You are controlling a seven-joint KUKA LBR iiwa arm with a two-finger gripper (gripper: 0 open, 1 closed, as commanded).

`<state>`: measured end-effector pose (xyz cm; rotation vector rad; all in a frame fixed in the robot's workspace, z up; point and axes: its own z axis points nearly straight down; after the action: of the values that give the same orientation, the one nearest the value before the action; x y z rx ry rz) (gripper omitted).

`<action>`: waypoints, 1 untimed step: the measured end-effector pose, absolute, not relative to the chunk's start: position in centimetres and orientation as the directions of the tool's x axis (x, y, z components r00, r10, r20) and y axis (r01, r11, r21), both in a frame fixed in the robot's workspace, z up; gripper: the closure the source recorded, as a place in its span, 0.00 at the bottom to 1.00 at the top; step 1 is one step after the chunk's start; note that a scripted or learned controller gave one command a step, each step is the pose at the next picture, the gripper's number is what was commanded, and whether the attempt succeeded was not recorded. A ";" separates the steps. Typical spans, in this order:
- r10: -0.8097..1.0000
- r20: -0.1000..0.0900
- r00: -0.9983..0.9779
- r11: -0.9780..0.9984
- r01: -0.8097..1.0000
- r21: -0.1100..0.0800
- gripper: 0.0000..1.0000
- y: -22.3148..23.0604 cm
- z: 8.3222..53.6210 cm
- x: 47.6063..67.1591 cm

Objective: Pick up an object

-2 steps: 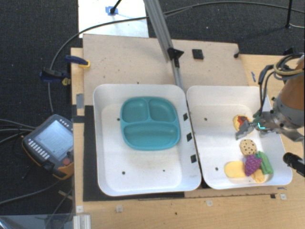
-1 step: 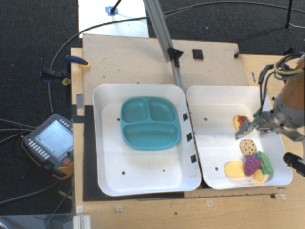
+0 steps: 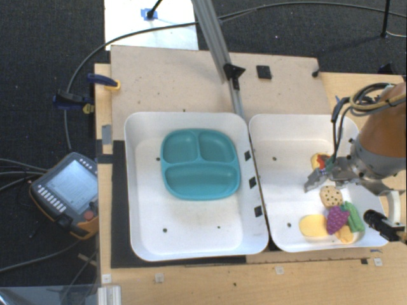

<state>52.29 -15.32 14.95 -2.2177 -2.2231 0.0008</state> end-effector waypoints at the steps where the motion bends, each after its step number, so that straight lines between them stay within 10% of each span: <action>1: 1.000 0.001 -0.001 0.001 1.000 -0.002 0.00 -14.9 10.7 52.4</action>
<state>52.41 -14.93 10.73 -2.2187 -2.2218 0.0008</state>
